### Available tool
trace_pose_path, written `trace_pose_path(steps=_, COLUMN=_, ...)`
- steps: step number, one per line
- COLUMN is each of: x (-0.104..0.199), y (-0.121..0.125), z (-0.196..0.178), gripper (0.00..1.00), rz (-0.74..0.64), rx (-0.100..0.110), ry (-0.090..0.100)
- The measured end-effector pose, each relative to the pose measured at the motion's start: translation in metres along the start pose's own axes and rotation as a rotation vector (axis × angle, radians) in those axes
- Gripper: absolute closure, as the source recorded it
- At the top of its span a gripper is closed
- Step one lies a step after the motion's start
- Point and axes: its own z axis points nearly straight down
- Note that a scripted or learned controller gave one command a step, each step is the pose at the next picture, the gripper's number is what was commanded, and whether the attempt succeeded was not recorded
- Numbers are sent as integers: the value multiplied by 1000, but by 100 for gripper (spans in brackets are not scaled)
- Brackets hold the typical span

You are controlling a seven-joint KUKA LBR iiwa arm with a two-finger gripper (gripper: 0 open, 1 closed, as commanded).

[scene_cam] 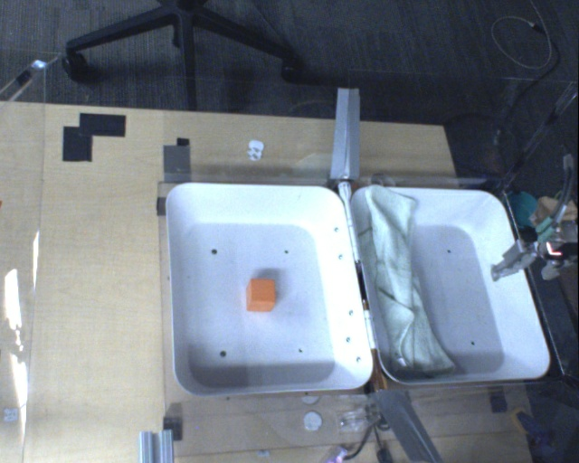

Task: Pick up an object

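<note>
An orange cube [261, 295] lies flat near the middle of the left white bin [190, 362]. A crumpled white cloth [398, 280] runs along the left side of the right bin [525, 357], from its back wall to its front. My gripper [520, 258] shows partly at the right bin's right rim, far from the cube and well to the right of the cloth. Nothing is seen in its hold.
A grey metal post [347, 136] stands behind the seam between the bins. Black tape marks [90, 134] lie on the wooden bench at the back left. A chair base [181, 27] and cables [534, 54] sit on the dark floor beyond.
</note>
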Motion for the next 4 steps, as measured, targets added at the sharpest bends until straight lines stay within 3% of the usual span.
trace_pose_path(steps=1, x=-14, y=41, z=136, gripper=0, rz=-57, rx=2, ry=1)
trace_pose_path(steps=2, x=-13, y=108, z=187, gripper=0, rz=50, rx=-6, ry=0)
trace_pose_path(steps=3, x=-13, y=111, z=173, gripper=100, rz=44, rx=-14, ry=-2)
trace_pose_path(steps=4, x=41, y=144, z=76, gripper=100, rz=278, rx=-3, ry=0)
